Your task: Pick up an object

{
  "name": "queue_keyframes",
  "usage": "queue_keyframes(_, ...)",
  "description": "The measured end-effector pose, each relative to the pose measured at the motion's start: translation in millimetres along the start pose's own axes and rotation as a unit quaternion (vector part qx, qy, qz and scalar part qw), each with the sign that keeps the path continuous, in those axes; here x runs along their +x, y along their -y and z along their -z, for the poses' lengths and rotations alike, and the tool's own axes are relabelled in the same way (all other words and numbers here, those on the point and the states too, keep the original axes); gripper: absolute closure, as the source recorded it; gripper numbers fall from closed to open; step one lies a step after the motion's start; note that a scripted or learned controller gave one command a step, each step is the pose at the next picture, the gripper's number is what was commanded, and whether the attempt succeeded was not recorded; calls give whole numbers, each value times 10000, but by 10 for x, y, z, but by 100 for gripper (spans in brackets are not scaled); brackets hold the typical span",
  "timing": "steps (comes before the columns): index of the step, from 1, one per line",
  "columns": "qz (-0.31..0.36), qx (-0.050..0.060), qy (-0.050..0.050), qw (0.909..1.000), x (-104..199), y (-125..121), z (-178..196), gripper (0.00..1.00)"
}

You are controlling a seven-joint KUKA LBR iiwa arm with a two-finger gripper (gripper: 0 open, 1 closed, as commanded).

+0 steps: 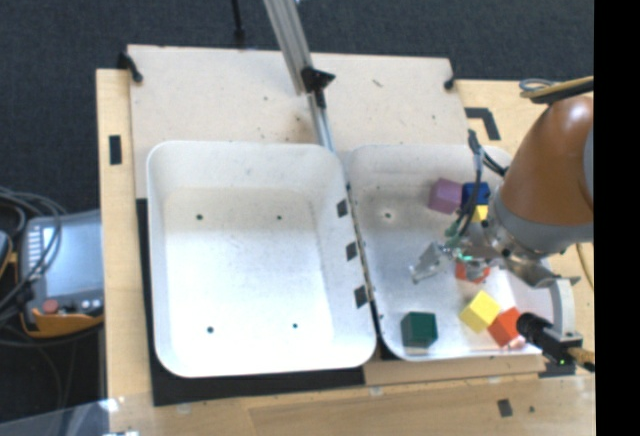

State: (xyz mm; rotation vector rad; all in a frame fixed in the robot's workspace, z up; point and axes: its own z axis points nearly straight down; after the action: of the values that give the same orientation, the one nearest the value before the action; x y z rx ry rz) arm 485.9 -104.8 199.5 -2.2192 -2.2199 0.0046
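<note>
Arm over the right bin, blocks scattered below it.

From my station I see the left bin, then the right bin with the arm reaching in. The gripper sits low over the bin floor; whether its jaws are spread or closed I cannot tell. Around it lie a green block, purple block, yellow block and orange block.

bench; two white bins: left bin; right bin
</note>
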Motion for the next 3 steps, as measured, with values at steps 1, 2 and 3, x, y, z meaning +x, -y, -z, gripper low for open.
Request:
queue_keyframes(1, -6, -30, -4, 10000, 10, -13, 21, 0)
queue_keyframes(2, -11, 6, 0, 10000, 40, -9, -604, 0)
queue_keyframes(3, -10, -33, 5, 10000, 23, -22, -1018, 0)
